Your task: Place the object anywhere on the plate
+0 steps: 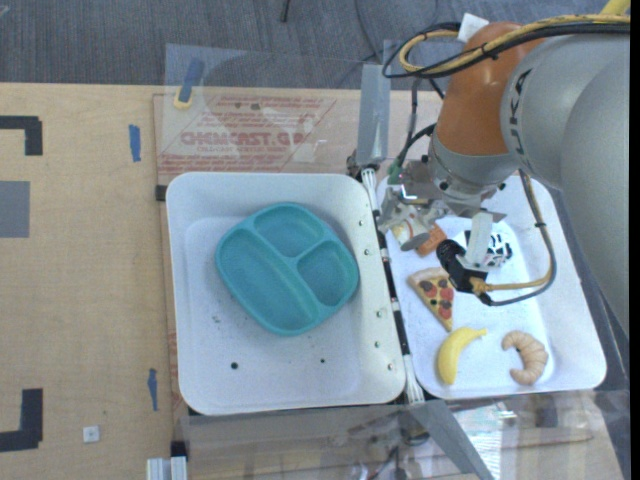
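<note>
A teal divided plate [288,267] lies in the left bin [200,368], with nothing on it. The right bin [575,358] holds a pizza slice [436,295], a banana [455,352], a croissant [527,355] and a black-and-white toy [497,253]. My gripper [425,223] hangs low over the far left corner of the right bin, below the orange wrist band. A small orange piece [431,239] and a pale piece [399,233] lie right under it; I cannot tell if either is held.
The ridge between the two bins [385,298] separates the gripper from the plate. A yellow cable [520,284] loops over the right bin. The wooden bench [80,268] stretches left of the bins. The grey arm covers the bin's far right.
</note>
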Controlling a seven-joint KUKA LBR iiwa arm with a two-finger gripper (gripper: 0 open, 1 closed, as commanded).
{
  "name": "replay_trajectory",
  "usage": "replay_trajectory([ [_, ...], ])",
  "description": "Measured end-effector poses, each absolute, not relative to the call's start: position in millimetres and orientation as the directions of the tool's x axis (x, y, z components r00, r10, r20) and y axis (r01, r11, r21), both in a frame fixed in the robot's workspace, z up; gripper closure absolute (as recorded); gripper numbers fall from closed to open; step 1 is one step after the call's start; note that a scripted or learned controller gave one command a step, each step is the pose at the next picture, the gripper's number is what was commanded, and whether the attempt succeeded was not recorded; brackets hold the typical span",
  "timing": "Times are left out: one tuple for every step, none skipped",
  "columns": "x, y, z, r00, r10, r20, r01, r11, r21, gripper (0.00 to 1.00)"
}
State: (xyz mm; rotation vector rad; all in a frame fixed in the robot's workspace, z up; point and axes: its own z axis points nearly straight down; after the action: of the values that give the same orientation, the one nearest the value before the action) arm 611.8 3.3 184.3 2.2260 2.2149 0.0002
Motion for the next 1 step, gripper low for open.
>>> replay_trajectory([
  [596.9,56.5,184.4,-0.138,0.99,0.0,0.99,0.138,-0.003,1.0],
])
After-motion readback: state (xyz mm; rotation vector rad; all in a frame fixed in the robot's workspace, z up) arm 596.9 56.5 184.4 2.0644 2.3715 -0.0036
